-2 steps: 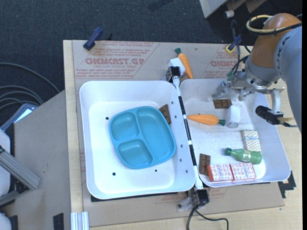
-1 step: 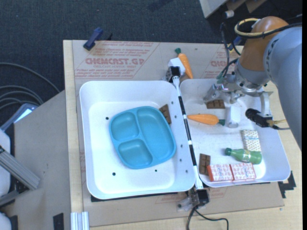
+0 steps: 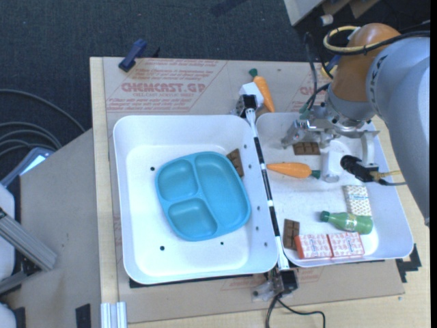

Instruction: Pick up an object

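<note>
Arm enters from 2 o'clock; gripper (image 3: 326, 157), fingers apart, hangs just beside a carrot (image 3: 290, 170) at its 8 o'clock.

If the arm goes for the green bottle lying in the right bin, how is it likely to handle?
The green bottle lies on its side, so a nudge would probably roll it. It looks like small smooth plastic, likely light and somewhat slippery. The boxes just below might stop a roll toward them.

orange carrot (image 3: 289, 170) lying in right bin (image 3: 392, 241)
</note>
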